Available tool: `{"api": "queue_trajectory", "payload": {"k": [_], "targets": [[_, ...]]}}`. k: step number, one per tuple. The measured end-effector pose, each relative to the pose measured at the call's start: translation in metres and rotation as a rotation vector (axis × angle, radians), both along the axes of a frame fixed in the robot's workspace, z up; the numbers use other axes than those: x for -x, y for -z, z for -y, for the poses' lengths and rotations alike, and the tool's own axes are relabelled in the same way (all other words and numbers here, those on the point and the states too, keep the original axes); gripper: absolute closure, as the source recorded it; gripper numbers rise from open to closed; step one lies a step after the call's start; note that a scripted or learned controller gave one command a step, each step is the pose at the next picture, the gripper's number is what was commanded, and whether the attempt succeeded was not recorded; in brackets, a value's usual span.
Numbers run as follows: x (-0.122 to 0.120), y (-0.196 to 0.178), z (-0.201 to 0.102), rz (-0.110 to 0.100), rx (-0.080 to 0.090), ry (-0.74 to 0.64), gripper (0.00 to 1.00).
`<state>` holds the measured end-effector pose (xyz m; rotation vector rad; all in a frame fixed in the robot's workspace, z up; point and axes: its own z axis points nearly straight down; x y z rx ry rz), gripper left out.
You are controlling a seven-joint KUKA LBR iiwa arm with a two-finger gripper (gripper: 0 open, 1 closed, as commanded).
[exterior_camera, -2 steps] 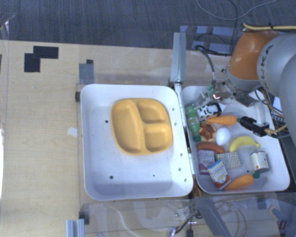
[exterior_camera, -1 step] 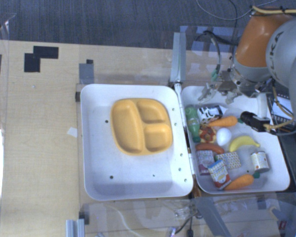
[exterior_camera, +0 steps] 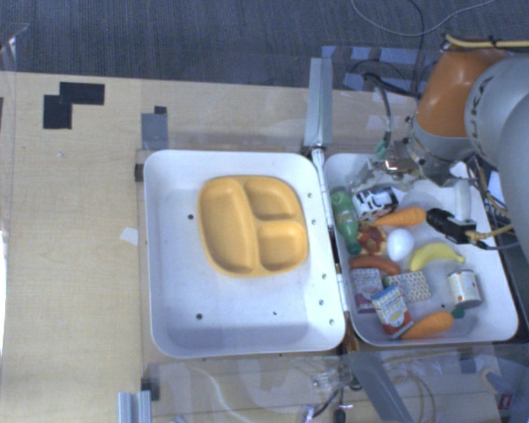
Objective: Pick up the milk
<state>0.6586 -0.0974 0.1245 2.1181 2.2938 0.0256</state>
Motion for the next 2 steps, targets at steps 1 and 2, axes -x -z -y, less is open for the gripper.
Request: {"api": "queue_trajectory", "payload": {"k": [1, 2], "targets": [[0.007, 0.013, -0.006, 0.034, 0.004, -0.071, 0.00], [0.026, 0.014, 0.000, 0.037, 0.005, -0.104, 0.00]]}}
